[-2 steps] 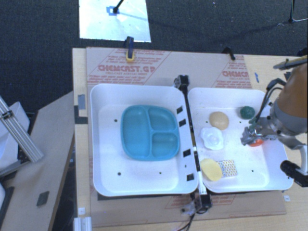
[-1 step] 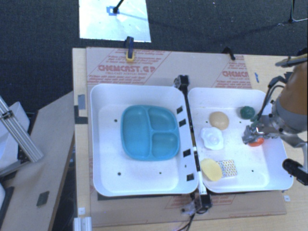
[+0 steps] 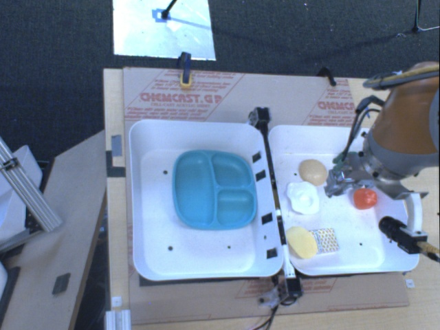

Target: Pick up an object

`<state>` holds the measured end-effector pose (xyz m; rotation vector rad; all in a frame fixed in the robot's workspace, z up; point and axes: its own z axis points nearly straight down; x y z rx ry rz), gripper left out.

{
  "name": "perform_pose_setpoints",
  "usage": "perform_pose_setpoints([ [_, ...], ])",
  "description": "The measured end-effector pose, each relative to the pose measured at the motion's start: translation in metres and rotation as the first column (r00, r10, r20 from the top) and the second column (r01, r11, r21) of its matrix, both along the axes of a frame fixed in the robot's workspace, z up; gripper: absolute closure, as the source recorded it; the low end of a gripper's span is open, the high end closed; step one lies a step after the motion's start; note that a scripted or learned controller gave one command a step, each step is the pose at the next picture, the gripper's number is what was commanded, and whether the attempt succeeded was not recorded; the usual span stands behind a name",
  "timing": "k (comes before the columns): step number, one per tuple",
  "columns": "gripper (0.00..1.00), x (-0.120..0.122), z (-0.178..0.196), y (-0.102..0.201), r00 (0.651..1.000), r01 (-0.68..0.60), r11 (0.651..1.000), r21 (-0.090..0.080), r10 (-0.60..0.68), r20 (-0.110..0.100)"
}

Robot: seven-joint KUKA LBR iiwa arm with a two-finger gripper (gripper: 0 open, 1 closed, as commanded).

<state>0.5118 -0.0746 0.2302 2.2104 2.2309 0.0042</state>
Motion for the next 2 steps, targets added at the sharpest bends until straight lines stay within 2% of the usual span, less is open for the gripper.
perform_pose_setpoints([
  [1, 1.00, 0.003, -0.009, 0.057, 1.000, -0.001, 1.000, 0.001, 0.001, -0.002],
  [2, 1.00, 0.019, 0.000, 0.115, 1.000, 0.000, 1.000, 0.001, 0.000, 0.001],
])
